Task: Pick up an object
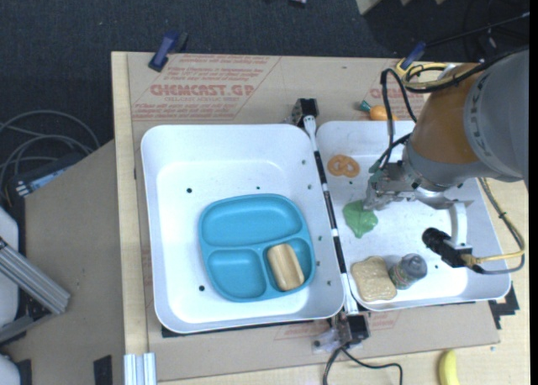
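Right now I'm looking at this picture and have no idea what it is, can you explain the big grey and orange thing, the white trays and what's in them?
The grey and orange thing is a robot arm reaching in from the right. One camera, fixed above, looks down at a slant on a bench bearing two shallow white bins.

The left bin holds a blue divided plate with a tan cylinder-like piece in its lower right compartment.

In the right bin lie a small brown ring-shaped thing, a green lump, a beige bread-like piece and a small grey object.

The arm's gripper is right at the green lump; I can't tell whether it has hold of it.
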Robot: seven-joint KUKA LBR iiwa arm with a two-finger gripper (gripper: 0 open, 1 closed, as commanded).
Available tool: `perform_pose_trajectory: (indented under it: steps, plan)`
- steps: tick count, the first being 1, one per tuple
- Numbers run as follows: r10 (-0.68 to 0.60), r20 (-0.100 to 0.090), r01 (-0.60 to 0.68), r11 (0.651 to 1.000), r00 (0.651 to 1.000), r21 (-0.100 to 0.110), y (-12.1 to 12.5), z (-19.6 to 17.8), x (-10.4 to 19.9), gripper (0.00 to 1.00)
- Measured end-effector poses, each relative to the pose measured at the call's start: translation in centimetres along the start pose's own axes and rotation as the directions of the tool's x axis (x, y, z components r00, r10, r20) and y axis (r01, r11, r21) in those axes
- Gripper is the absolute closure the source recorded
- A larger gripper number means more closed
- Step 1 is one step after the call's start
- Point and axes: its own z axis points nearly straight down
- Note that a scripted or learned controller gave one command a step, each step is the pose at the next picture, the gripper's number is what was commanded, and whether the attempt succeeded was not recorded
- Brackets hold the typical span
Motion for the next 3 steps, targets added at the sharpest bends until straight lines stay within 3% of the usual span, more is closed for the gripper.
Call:
perform_pose_trajectory:
  steps: [1, 2, 3]
  plan:
    - [0.000, 0.000, 0.000, 1.000, 1.000, 0.000, 0.0, 0.0, 0.0, 0.00]
    - [-0.002, 0.001, 0.002, 1.000, 1.000, 0.001, 5.5, 1.1, 0.4, 0.00]
    - [-0.001, 0.000, 0.001, 1.000, 1.000, 0.004, -0.1, 1.1, 0.3, 0.00]
